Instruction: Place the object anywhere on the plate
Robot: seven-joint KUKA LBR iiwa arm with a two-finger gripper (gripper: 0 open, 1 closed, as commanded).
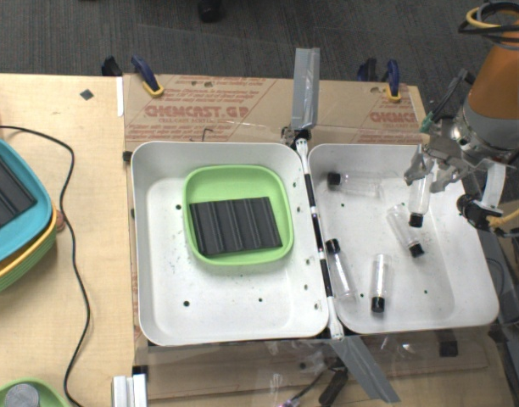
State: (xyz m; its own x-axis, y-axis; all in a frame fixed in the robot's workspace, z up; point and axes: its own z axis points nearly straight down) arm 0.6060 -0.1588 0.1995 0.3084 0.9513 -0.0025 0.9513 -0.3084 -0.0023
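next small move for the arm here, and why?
Probably carry the gripper left across the divider toward the green plate. A clear vial hangs upright just below it, seemingly lifted off the right bin, while the plate sits in the left bin.

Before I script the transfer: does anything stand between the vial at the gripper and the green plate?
The raised rims where the two bins meet run between the vial at the gripper and the green plate. A dark ridged pad lies on the plate.
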